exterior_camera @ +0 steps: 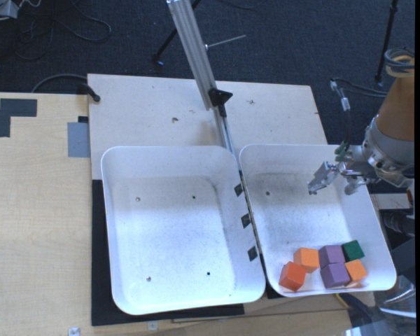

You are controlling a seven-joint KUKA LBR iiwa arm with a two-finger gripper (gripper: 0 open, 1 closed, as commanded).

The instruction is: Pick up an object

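Starting at the near edge of the right bin (378,222): six blocks cluster in its near corner, all touching or nearly so. Red-orange block (292,276) is nearest and furthest toward the left bin (119,187); orange block (307,257) sits just behind it. Two purple blocks, front one (334,275) and back one (330,255), are pressed together beside those. A second orange block (355,270) is against the bin's outer wall, green block (353,250) just behind it. Further back, gripper (322,180) hangs over the far half of the right bin, well apart from the cluster, nothing between its fingers; how wide they stand I cannot tell at this resolution. Arm comes in over the bin's outer rim, orange band (399,110) above the wrist. Beyond the bins, a slanted aluminium rail (196,54) rises from the divide between them.
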